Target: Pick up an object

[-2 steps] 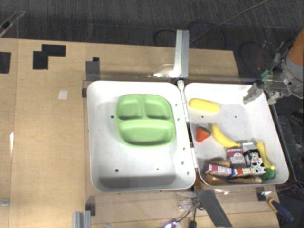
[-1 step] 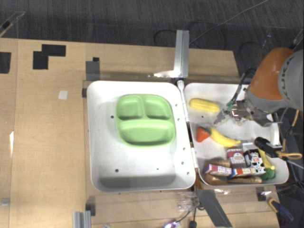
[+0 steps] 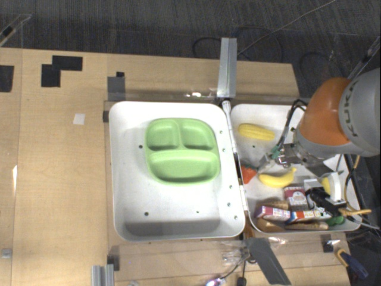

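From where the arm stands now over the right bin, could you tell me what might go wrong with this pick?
1. The gripper hangs between the corn cob and the banana; a descent here could land in the gap and close on nothing.
2. The clutter is piled against the right bin's near wall, so a grasp there may catch several items or slip.
3. The small red piece lies close to the bin's left wall, so fingers may strike it.

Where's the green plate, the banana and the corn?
green plate (image 3: 180, 149): camera view, on its big bottom section.
banana (image 3: 277, 179): camera view, on its curved middle.
corn (image 3: 256, 132): camera view, on the middle of the yellow cob.
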Robot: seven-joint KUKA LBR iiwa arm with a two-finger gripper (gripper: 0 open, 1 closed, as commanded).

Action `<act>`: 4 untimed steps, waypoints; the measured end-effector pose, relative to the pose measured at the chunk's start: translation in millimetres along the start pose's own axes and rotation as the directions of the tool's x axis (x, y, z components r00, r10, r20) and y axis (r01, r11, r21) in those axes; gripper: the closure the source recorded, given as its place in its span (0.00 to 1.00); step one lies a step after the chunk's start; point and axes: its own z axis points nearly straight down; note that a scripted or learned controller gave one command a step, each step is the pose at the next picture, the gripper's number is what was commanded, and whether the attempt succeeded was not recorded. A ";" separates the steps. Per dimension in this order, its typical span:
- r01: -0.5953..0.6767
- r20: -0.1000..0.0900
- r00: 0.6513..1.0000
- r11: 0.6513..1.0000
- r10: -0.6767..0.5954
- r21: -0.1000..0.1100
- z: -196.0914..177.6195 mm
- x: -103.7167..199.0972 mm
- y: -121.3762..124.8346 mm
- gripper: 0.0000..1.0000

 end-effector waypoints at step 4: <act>0.226 -0.011 0.974 0.974 -0.226 0.026 -3.5 -9.8 114.6 1.00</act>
